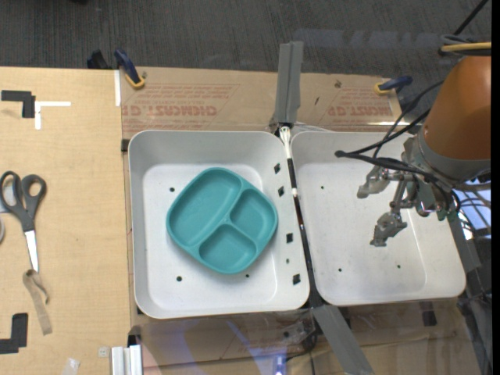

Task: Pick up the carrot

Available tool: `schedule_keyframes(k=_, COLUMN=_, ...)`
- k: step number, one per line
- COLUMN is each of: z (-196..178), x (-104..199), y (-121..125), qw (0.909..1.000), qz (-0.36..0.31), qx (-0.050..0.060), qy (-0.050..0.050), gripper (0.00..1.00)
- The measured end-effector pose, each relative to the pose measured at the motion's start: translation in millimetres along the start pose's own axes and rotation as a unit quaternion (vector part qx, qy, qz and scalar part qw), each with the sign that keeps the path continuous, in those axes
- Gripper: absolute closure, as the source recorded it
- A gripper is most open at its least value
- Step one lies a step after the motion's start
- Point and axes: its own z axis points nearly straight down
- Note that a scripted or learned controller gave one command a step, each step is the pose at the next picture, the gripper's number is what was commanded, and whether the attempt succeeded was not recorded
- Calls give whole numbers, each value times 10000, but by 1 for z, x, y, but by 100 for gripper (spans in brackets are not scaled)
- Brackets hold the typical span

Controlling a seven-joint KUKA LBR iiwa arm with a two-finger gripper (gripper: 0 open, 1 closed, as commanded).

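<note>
My gripper [380, 209] hangs over the right white bin [344, 283], in its right half, a little above the floor. One finger [369, 186] points toward the far-left and the other finger [387, 230] sits nearer the front. Bare bin floor shows between them, so the gripper is open with nothing in it. The grey arm with its orange band [465, 108] comes in from the upper right and covers the bin's far right corner.
A teal divided plate [223, 219] lies in the middle of the left bin [144, 209]. Scissors [23, 209] rest on the wooden bench at the far left. Cables trail from the wrist over the right bin's right rim.
</note>
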Motion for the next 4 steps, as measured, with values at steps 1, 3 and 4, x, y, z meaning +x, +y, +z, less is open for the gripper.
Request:
schedule_keyframes(k=1, z=-9, x=-2, y=0, qw=10000, qz=-7, qx=3, qy=-14, gripper=100)
schedule_keyframes(k=3, z=-76, x=17, y=-55, qw=9548, qz=-2973, qx=0, qy=-15, gripper=100)
schedule_keyframes(k=4, z=-84, x=-2, y=-126, qw=8195, qz=-5730, qx=-6, qy=-18, gripper=100)
